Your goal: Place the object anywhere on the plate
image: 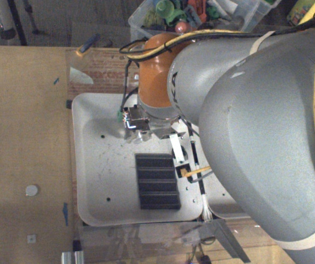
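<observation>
Camera view: dark ridged object [157, 181] lies just below the hand [135, 126], grip state unclear.

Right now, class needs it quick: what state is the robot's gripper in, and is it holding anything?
Gripper: low over the left white bin, above the dark ridged plate; open or closed cannot be told.

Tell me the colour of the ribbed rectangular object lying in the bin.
Dark grey to black; the ribbed object shows clearly in the camera view, flat on the white bin.
</observation>
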`<state>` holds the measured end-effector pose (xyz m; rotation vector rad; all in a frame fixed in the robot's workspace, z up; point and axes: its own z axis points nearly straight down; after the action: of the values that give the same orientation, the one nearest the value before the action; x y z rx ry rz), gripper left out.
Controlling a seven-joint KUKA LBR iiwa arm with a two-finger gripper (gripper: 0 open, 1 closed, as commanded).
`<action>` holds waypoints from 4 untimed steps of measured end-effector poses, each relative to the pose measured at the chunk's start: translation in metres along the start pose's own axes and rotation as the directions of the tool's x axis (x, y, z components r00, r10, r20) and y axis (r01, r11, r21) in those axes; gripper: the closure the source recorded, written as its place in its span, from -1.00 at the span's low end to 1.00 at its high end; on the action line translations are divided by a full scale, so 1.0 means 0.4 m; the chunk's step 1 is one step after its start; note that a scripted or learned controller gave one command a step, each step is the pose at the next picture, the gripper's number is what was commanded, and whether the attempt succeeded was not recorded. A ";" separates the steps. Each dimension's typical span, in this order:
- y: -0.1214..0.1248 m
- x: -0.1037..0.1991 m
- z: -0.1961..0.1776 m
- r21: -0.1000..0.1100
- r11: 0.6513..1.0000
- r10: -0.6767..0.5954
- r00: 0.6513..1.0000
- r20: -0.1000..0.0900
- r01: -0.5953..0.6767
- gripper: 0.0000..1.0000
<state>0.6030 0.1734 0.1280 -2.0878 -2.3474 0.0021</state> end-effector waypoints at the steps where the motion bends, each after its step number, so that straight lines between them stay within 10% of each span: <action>1: 0.094 0.106 0.075 0.032 0.999 0.014 1.000 0.000 -0.014 1.00; 2: 0.018 0.092 0.070 0.001 0.944 -0.329 0.944 -0.002 0.329 1.00; 3: -0.043 0.107 0.092 -0.014 0.990 -0.138 0.990 -0.002 0.138 1.00; 4: -0.150 0.055 -0.093 0.001 0.851 -0.525 0.851 -0.002 0.525 1.00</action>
<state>0.5409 0.1880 0.1651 -1.3668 -2.8258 0.0015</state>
